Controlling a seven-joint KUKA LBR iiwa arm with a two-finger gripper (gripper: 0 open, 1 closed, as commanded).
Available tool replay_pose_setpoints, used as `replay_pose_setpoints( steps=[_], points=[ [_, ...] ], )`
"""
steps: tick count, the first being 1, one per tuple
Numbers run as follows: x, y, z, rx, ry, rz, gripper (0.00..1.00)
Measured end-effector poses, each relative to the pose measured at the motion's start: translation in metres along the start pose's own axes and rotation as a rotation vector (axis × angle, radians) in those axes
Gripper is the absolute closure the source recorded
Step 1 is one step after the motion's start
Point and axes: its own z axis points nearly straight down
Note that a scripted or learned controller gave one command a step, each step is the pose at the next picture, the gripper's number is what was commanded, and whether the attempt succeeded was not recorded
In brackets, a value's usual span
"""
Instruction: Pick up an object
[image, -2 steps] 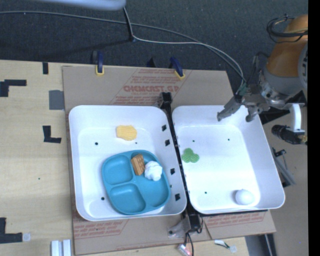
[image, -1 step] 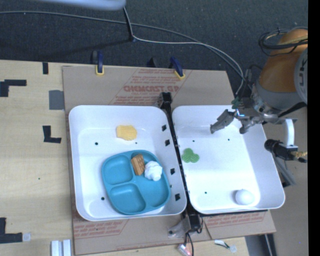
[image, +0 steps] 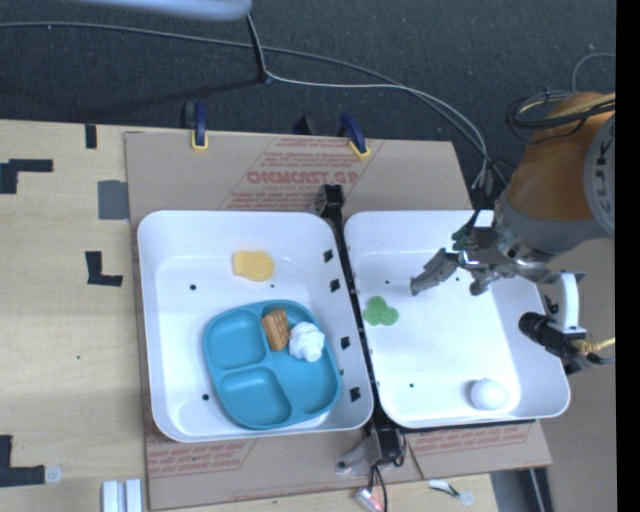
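We saw the gripper (image: 450, 277) over the right bin (image: 440, 385), its fingers (image: 428, 279) spread open and gripping nothing. A green piece (image: 380, 313) lay flat left of and nearer than the fingertips, roundish, no clear long axis. A white ball (image: 488, 393) sat near the bin's near right corner. The left bin (image: 175, 260) held a blue tray (image: 250, 385) and a yellow piece (image: 253, 265).

Even, fairly bright overhead light is falling across the scene, and the two white bins (image: 160, 300) are glaring near to washing out, their walls losing detail. Shadows are staying soft and short. A pale smeared streak (image: 170, 8) is blurring the upper left of the frame. The whole picture is looking slightly soft and grainy, with dark carpet (image: 420, 50) at the top sinking into dimness.
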Motion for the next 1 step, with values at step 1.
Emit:
replay_pose_setpoints(
  steps=[1],
  points=[
    [0.0137,-0.0378,-0.0043,-0.001,0.000,0.001,0.00]
  ],
)
